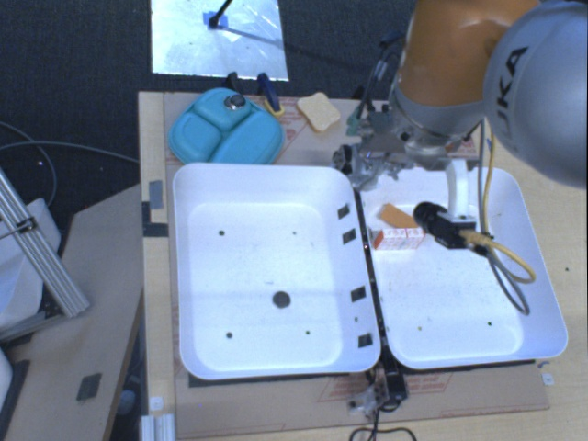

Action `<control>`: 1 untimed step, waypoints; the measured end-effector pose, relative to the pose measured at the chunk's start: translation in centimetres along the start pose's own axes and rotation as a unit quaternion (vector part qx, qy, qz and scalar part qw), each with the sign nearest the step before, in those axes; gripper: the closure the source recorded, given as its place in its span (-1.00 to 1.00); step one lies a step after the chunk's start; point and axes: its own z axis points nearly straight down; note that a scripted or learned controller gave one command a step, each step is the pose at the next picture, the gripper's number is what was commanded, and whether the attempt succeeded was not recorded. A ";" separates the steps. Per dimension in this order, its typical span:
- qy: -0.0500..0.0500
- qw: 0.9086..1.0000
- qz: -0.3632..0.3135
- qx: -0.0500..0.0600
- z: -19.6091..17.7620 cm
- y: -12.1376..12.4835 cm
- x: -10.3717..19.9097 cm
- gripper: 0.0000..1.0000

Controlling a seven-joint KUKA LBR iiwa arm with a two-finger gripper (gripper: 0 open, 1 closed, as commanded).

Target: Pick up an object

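Observation:
In the right bin (478, 338), near its far left corner, an orange wedge-shaped piece (397, 215) lies beside a small red and white box (398, 239). My gripper (366, 165) hangs over the far left corner of that bin, just behind these two objects and close to the wall between the bins. The grey arm with its orange band (450, 35) reaches in from the upper right and covers the bin's far edge.
The left bin (197, 246) has a small dark round spot (281, 299) on its floor. Behind it on the bench lie a blue divided plate (227, 129), a blue-handled tool (269, 92) and a tan sponge-like piece (319, 111).

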 end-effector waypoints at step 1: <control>0.002 1.000 -0.001 -0.007 -11.9 -1.2 3.9 1.00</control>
